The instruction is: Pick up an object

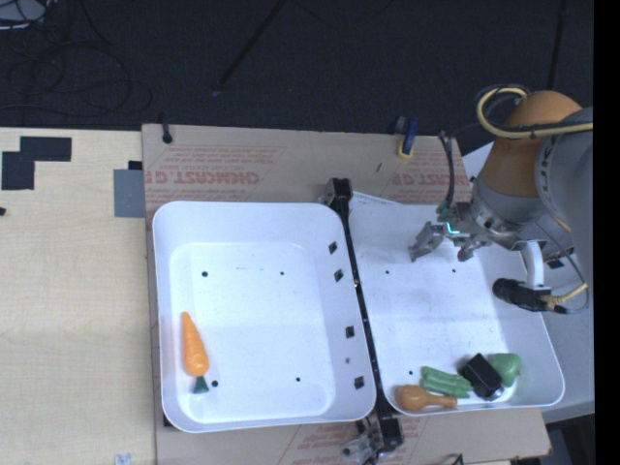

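Fingers of the gripper (444,243) look spread apart with nothing between them, hanging over the upper part of the right bin (407,303), where the floor below them is bare. So the step in hand, as I judge it, is to travel to an object and come down on it.

All the objects of this bin lie together at its near edge, well apart from the fingers, toward the viewer and a little to the arm's side. There is a green vegetable (446,382), a black block (480,375) that leans on it, a second green piece (506,364) just behind the block, and a tan pear-shaped toy (423,398) touching the green vegetable. Because they crowd each other and sit close to the bin wall, I would choose the tan toy: its outer side is free, and the narrow neck gives room for both fingers. The fingers should come straight down, one on each side of the neck.

The orange carrot (194,347) in the left bin (242,250) lies alone and far away.
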